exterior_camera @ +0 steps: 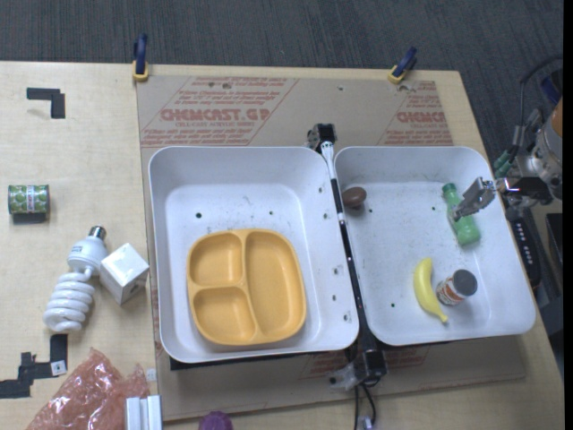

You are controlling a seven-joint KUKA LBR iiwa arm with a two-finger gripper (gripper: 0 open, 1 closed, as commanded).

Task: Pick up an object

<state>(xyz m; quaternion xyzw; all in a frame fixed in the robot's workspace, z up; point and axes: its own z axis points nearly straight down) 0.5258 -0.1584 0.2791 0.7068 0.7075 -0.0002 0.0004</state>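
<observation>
A robotics lab: two white bins [170,186] sit on a cardboard sheet [224,106] clamped [141,56] at the counter's [54,159] far edge, black tape markers [49,99] at the counter's left edge, grey carpet [269,12] beyond.

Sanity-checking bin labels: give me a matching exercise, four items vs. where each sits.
Items:
1. tray
2. banana
3. bulb
4. green bottle

Places:
A. bench, left of both bins
B. right bin, by the gripper
C. left bin
D. right bin, beside the can

Pairs: 1-C, 2-D, 3-A, 4-B
</observation>
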